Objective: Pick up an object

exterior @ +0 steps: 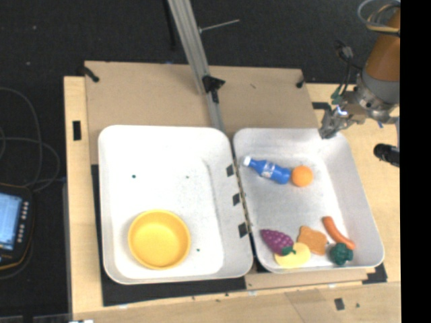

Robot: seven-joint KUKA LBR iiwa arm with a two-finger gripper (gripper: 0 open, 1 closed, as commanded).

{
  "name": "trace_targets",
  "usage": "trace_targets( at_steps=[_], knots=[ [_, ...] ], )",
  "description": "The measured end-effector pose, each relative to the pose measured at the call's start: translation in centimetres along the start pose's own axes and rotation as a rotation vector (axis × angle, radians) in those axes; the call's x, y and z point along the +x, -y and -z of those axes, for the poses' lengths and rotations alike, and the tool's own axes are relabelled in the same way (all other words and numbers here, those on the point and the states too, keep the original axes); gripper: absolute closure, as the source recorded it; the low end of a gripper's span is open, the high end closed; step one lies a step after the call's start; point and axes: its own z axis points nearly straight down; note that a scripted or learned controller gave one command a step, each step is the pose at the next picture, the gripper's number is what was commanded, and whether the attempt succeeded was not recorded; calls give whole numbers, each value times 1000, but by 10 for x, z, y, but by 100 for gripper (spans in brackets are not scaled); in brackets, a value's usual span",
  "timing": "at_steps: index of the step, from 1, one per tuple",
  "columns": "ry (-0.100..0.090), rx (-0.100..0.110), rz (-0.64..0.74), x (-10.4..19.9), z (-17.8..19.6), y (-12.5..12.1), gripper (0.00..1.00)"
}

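Observation:
My gripper (329, 128) hangs at the far right corner of the right bin (350, 173), just over its rim, with nothing seen between its fingers. In that bin lie a blue bottle (267, 170) and an orange ball (302, 176), touching, near the middle. Along the front edge sit a purple grape bunch (276, 239), a yellow fruit piece (295, 256), a tan bread slice (312, 237), an orange carrot (336, 231) and a green broccoli piece (341, 254). The gripper is well behind all of them.
The left bin (155, 160) holds a yellow bowl (159, 238) near its front left. A grey metal pole (195, 52) slants down to the gap between the bins. A tablet (10, 224) lies off the bench at the left.

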Motion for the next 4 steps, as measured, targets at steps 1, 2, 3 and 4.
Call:
trace_targets(
  at_steps=[1,2,3,4],
  knots=[
    [-1,0,3,8,50,-3,100],
    [0,1,3,6,89,-4,100],
    [-2,6,4,47,90,16,100],
    [-2,7,3,86,77,34,100]
  ],
)
